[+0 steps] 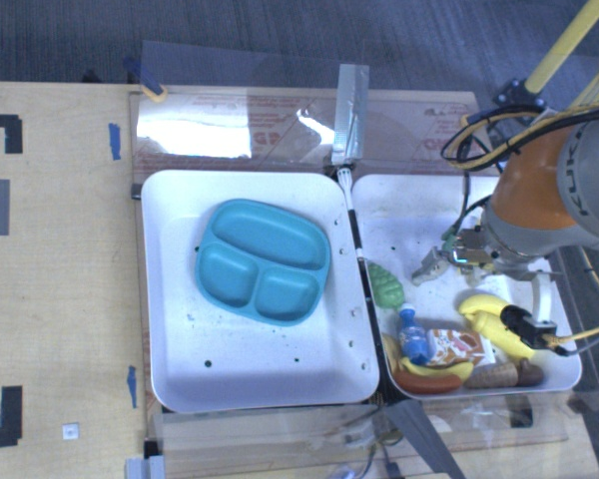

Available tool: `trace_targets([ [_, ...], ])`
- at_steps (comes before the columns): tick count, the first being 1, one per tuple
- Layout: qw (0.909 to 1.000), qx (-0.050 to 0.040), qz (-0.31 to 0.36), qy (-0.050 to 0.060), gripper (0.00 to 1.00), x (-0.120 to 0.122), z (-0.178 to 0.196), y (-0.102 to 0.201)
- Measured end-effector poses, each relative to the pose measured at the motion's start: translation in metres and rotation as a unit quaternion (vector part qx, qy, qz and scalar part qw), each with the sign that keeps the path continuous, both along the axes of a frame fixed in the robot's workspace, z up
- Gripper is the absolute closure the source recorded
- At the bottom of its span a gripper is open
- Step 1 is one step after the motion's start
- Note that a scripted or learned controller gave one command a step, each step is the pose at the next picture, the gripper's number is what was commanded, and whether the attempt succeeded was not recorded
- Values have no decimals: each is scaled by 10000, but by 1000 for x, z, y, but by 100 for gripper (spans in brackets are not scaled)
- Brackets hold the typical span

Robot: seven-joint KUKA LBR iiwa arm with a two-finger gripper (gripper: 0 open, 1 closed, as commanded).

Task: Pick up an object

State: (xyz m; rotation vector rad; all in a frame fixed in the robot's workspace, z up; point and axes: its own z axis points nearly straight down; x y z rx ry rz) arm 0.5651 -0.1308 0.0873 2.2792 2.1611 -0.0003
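Toys crowd the near end of the right bin (pixel 409 193): a green toy (pixel 385 285) lies against the bin's left wall; just below it stands a small blue bottle (pixel 411 335), touching an orange and white packet (pixel 457 345); a banana (pixel 479 307) lies to the right of these, near the bin's right side; a curved red and yellow toy (pixel 434 375) and a brown toy (pixel 499 374) lie along the near rim, end to end.

The gripper (pixel 431 265) hangs over the bin's bare middle, up and to the right of the green toy and left of the banana, apart from both; whether it is released or clenched cannot be told from this slant. The far half of the right bin is open white floor, the freest room around the tool; the near half is packed from wall to wall.

The arm (pixel 539 193), grey with its orange band, reaches in across the bin's right rim.

In the left bin (pixel 180 347) a blue divided plate (pixel 263 259) lies tilted near the middle; bare floor rings it on all sides, widest along the near edge. The two bins touch along their shared wall; a clear plastic sheet (pixel 230 128) lies behind them on the wooden bench (pixel 50 297).
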Motion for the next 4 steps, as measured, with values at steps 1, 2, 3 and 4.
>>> trace_targets([
  [1, 9988, 10, 485, -18, 0, -85, 0, 19],
  [2, 9989, 1, 470, -39, 100, -83, 10, 19],
  [3, 9987, 5, 501, 7, 100, -86, 33, 12],
  [4, 9996, 18, 296, 9, 100, -85, 96, 130],
])
